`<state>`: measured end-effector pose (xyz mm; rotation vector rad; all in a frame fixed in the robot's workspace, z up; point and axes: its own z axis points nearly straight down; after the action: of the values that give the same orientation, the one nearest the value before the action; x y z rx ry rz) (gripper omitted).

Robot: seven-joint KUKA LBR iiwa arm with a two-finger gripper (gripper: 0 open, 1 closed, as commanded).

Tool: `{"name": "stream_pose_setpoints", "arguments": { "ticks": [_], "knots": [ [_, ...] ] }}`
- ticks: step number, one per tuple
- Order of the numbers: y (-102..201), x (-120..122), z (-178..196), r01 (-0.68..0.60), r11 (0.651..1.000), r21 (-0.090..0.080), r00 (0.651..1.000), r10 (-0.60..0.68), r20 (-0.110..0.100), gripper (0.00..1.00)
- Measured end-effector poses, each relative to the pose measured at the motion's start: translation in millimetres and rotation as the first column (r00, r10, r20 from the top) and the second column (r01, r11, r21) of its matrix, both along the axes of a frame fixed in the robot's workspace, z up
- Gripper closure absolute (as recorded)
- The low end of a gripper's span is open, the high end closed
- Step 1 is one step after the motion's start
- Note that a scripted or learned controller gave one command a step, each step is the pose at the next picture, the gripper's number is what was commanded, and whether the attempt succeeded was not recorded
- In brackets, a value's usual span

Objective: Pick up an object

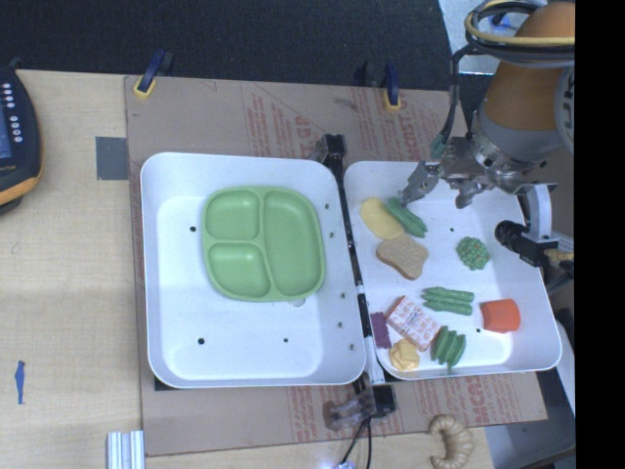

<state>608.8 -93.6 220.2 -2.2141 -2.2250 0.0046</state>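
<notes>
Right bin [532,358] holds all the pickable items: yellow oval piece [380,219] with a green pod [405,217] lying across its right edge, tan bread-shaped slice [402,255] just below, and a green broccoli floret [473,253] to the right. Lower down: green bean bundle [447,300] lying flat, red block [500,315] near the right wall, pink-and-white wrapped packet [413,321] tilted, small yellow piece [403,357] and a second green bean cluster [448,346] near the front wall.

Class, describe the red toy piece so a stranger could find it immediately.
Look in the right bin, near its right edge. The red piece lies just right of a green bean cluster; it is the sole red, blocky item there.
</notes>
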Motion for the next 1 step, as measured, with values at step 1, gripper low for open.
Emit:
{"name": "stream_pose_setpoints", "arguments": {
  "ticks": [1],
  "knots": [
    [-15.8,14.4,-87.6,0.000,1.000,-0.002,1.000,0.000,0.002,0.00]
  ]
}}
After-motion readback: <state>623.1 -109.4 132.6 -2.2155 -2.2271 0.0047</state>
